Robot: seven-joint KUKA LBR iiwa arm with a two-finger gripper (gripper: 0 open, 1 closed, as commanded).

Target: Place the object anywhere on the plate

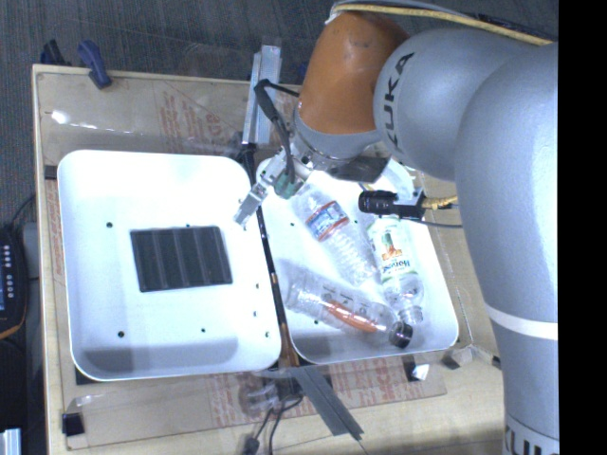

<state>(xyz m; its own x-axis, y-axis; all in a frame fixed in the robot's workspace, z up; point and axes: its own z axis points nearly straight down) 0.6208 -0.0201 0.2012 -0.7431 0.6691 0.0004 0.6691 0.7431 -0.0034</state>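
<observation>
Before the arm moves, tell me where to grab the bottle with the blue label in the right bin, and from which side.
Grip the blue-label bottle across its labelled middle, coming straight down from above. It lies flat on its side, slanting from upper left to lower right in the right bin, so its round body offers two opposite sides there. Another clear bottle lies close on its right, so set the tool crosswise with care.

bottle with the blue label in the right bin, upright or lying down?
Lying down. The blue-label bottle rests on its side on the right bin's floor, running diagonally.

White bins (85, 188), a dark ribbed plate (180, 258), clear bottles (334, 224) (one orange-labelled) and a grey, orange-banded arm (455, 93).
</observation>
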